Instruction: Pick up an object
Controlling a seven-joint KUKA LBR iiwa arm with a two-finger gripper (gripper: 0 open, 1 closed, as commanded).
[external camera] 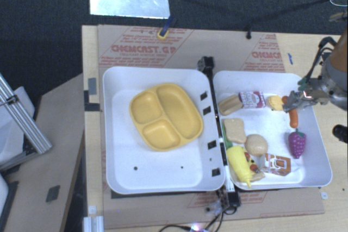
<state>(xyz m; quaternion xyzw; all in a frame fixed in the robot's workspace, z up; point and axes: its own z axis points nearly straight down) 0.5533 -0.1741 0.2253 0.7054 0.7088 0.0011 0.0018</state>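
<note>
The right bin (321, 163) holds several toy foods. Among them are a tan bun (229, 104), a red-and-white carton (252, 99), a small yellow piece (275, 102), an orange carrot-like stick (294, 118) and purple grapes (296, 143). There are also a bread slice (235, 130), a round roll (256, 144), a yellow corn cob (239, 164) and an orange-and-white box (277, 164). My gripper (292, 102) hangs low over the bin's far right part. It is just right of the yellow piece and directly over the top end of the orange stick, which it partly hides.
The left bin (122, 171) holds a yellow divided plate (166, 116). A black divider with clips (215, 117) runs between the two bins. The arm's wrist and cables (331, 79) stand over the right bin's far right rim.
</note>
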